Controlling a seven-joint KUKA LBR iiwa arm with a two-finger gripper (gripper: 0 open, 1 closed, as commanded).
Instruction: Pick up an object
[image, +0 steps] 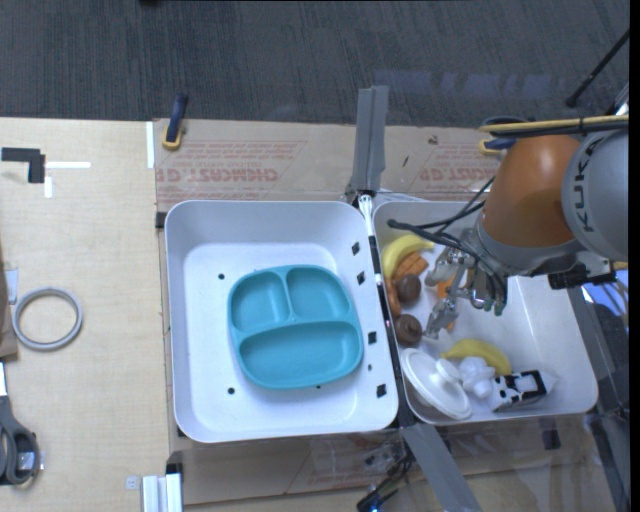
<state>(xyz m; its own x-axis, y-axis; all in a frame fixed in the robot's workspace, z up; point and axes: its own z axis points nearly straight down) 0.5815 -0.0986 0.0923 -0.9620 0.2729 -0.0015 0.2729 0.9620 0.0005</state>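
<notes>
1. Your arm (545, 195) reached in from the right, wrist angled down over the right bin (560, 400).
2. Gripper (443, 318) hung fingers apart, clamping nothing.
3. Brown fruit (408, 328) lay just left of it.

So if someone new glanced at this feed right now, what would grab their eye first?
Probably the blue divided plate, alone in the middle of the left bin. Next, the grey arm with its orange band reaching in from the right, its claw low over the right bin. That bin is crowded along its left and near sides: a banana, brown fruit, a white lid.
</notes>
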